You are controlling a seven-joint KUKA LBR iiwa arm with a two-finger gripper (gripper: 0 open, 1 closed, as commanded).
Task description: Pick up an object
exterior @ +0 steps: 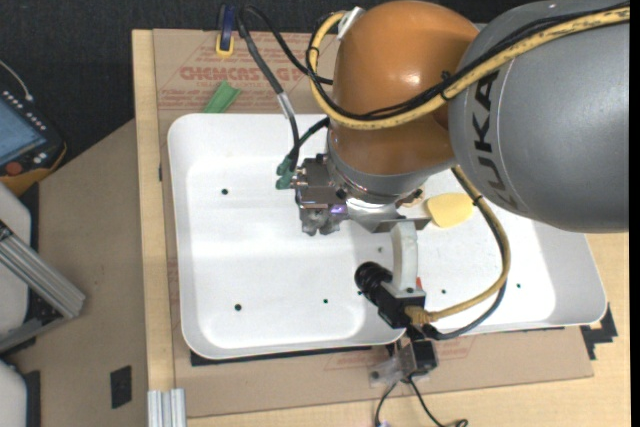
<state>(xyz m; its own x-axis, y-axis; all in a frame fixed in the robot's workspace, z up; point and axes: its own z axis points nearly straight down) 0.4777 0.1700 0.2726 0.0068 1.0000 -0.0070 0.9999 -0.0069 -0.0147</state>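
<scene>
**Pale yellow object (450, 208) sitting just to the view's right of the gripper (320, 215)**

The object is lying near where the left bin (240, 245) and the right bin (560, 285) meet. Its long axis is running roughly across the view, and the grey arm (560, 115) is partly overhanging it. The gripper is hanging over the left bin; I cannot tell whether it is open or closed. A green piece (222, 97) is lying on the cardboard (180, 75), well apart.
</scene>
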